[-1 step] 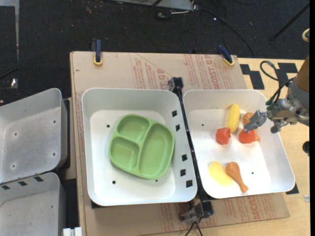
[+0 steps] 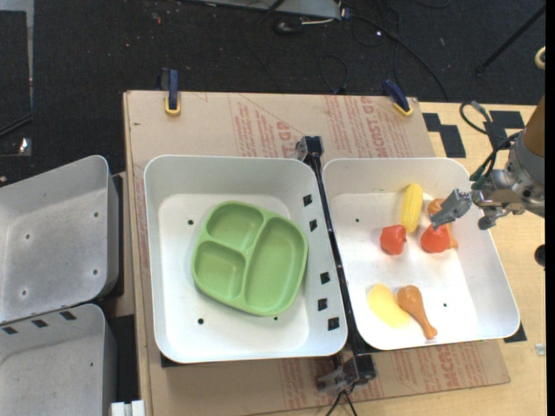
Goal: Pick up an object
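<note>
Tool: the grey two-finger tool (image 2: 453, 208) reaches in from the right over the right white bin (image 2: 486, 319), just above the red toy on that side; whether it is spread or pinching cannot be told.
Right bin contents: a yellow corn-shaped toy (image 2: 412, 204) upright near the top, a red rounded toy (image 2: 393, 239) below it, a second red toy (image 2: 436, 239) just beside the tool, a pale yellow lemon-shaped toy (image 2: 386, 305) touching an orange drumstick-shaped toy (image 2: 417, 309) at the lower middle.
Left bin (image 2: 173, 319): holds a light green plastic divided plate (image 2: 250, 257) with three compartments.
Table (image 2: 234, 124): a brown board carrying both bins side by side.
</note>
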